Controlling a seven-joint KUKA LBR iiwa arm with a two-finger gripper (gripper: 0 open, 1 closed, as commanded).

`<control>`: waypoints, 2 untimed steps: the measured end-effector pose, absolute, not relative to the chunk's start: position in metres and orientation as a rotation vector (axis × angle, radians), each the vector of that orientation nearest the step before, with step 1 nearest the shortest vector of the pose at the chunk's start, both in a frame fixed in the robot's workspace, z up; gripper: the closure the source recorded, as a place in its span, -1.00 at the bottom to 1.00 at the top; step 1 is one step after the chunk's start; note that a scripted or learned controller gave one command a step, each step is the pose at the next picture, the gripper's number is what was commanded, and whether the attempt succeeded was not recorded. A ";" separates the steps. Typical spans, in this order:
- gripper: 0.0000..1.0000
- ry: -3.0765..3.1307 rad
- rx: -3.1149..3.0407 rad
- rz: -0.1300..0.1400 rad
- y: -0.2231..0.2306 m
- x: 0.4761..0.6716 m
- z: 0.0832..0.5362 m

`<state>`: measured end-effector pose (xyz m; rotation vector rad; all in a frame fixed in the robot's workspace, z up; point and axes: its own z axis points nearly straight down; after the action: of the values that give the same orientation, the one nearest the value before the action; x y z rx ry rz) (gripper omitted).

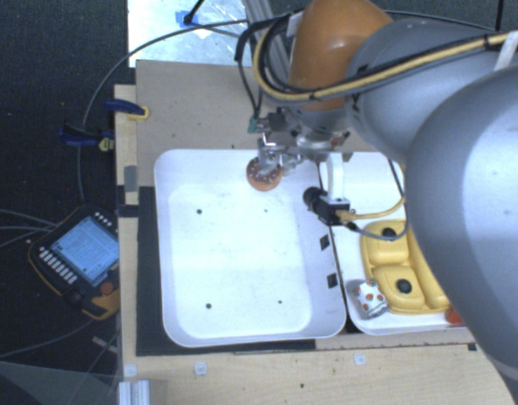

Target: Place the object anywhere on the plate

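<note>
The gripper (272,152) hangs over the far edge of the left bin (234,310), at about 12 o'clock on that bin. Just under it sits a small round brown object (264,175), reddish with a pale patch. It looks to be at the fingertips, but whether it is truly pinched or merely lying below them I cannot tell, and the state of the gripper is likewise unclear at this angle.

No plate can be made out with certainty. The likeliest spot for it is the right bin (385,323), at 3 o'clock from the object, most of it covered by the arm (461,142). So the task seems early to midway: the object is at the gripper but not yet placed, and the carry and release are left.

In the right bin lie a yellow toy (398,268) and, at its 7 o'clock, a small white piece (369,298) with red marks. Either could crowd a drop. The ridge between the bins (331,251) bears black tabs, and a cable runs along the arm. A pendant (78,256) lies off the bench at 9 o'clock.
</note>
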<state>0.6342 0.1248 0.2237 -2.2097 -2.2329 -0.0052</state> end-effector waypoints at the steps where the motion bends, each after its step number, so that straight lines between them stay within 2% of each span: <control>1: 1.00 -2.228 -2.215 0.000 0.136 0.616 0.215; 2: 1.00 -2.230 -2.215 -0.004 0.141 0.627 0.218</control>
<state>0.6271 0.1407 0.2178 -2.2146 -2.2296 -0.0038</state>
